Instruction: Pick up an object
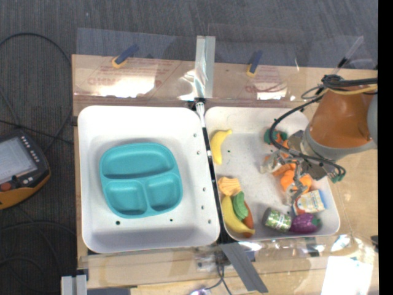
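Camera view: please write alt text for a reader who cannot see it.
A grey arm with an orange band reaches from the right into the right bin, its gripper low among toy food: two bananas, a can and a purple piece. The left bin holds a teal divided tray.

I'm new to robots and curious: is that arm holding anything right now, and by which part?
Cannot be told: the gripper sits among the orange toys, its grip hidden.

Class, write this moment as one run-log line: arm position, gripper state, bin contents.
arm: over right bin | gripper: among toys, grip unclear | left bin: teal tray | banana: untouched
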### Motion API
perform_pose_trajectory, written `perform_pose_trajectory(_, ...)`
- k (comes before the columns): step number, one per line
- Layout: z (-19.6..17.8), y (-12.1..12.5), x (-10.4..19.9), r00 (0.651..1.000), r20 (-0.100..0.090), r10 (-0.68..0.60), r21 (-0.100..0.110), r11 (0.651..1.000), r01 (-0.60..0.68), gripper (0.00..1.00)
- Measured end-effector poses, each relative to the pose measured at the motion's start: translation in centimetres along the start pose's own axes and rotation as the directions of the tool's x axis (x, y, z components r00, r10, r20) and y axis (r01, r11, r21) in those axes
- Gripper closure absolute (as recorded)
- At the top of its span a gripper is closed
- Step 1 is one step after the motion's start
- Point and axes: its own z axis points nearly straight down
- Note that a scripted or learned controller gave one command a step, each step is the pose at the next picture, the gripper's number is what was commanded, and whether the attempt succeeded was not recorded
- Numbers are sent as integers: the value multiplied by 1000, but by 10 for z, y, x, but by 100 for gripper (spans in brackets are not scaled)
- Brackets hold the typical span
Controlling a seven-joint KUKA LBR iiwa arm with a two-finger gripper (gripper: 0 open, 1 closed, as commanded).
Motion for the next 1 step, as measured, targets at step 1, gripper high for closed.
perform_pose_trajectory(1,-12,0,-2,1000,5,2,1,1000,-2,100)
